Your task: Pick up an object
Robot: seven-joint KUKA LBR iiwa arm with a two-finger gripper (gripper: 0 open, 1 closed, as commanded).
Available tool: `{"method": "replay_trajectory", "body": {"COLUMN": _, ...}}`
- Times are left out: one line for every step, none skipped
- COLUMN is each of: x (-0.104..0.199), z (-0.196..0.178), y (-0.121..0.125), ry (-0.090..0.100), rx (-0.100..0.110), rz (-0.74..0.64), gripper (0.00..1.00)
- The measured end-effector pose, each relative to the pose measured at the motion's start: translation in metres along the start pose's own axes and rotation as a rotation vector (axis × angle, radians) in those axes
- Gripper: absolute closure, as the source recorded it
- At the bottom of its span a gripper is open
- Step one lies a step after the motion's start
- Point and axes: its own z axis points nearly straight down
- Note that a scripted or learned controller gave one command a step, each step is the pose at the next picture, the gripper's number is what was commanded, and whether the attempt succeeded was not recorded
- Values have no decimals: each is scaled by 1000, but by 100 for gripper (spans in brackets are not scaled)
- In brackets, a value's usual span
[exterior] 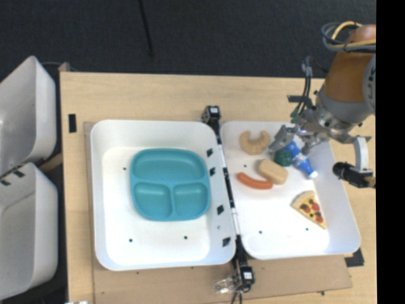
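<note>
The gripper (292,145) hangs low over a blue-and-white bottle (299,159) just right of the bread roll (272,171) — whether it pinches anything I cannot tell — so it should settle squarely astride the bottle before lifting, clear of the roll.

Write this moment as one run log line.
gripper: over blue bottle, right bin | grasp: unclear | pizza slice: untouched | teal plate: left bin

We see a wooden bench (76,189) bearing two shallow white bins side by side. The left bin (114,246) holds a teal divided plate (169,183) lying flat. White rounded containers (22,170) stand beside the bench's left edge.
</note>
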Motion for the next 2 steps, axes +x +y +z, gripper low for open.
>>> {"method": "replay_trajectory", "body": {"x": 0, "z": -8, "y": 3, "ry": -2, "rx": -13, "rz": -4, "gripper": 0}}
{"method": "replay_trajectory", "body": {"x": 2, "z": 54, "y": 0, "ry": -2, "rx": -10, "rz": -1, "gripper": 0}}
